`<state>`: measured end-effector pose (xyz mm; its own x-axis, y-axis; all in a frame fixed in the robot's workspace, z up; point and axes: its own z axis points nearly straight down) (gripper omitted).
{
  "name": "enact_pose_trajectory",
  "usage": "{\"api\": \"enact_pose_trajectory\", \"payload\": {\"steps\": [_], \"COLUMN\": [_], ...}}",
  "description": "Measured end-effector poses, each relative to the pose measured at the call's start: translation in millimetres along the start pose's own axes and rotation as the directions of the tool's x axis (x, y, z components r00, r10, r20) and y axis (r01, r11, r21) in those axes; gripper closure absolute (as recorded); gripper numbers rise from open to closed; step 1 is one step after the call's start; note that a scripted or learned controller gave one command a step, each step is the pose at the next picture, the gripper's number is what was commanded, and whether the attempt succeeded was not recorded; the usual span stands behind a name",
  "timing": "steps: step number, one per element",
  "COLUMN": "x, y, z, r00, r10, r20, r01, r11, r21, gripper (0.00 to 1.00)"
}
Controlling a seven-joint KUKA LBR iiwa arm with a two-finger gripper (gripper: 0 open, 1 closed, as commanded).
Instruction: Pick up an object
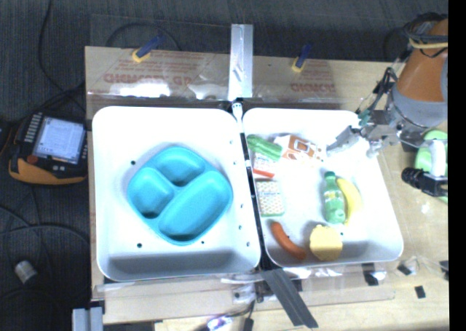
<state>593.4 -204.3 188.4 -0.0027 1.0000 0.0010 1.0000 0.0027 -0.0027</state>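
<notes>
The right bin (386, 209) holds several small items. A green bottle (333, 197) lies beside a yellow banana (351, 196), with a yellow block (326, 241) in front of them. A brown sausage (286, 240) lies near the front wall. A checkered packet (269, 197), a green vegetable (263, 146) and an orange-and-white packet (299, 148) lie toward the back left. My gripper (352, 149) hangs over the bin's back right corner, open, with nothing between its fingers. One fingertip (333, 148) points toward the orange-and-white packet, a short way from it.
The left bin (109, 177) holds a blue divided dish (180, 192). The arm's orange band (422, 75) rises at the right edge. A green-and-white object (431, 153) lies on the bench right of the bins. A handheld screen device (54, 144) sits off the bench to the left.
</notes>
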Motion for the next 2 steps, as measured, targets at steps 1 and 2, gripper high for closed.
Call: {"api": "enact_pose_trajectory", "payload": {"steps": [1, 2], "x": [-0.6, -2.2], "y": [-71.7, -72.3], "z": [88.5, 79.0], "r00": [0.964, 0.963], "r10": [0.267, 0.269], "r20": [-0.008, -0.005], "r01": [-0.267, -0.269], "r11": [0.964, 0.963], "r21": [0.001, 0.001], "gripper": [0.0, 1.0]}}
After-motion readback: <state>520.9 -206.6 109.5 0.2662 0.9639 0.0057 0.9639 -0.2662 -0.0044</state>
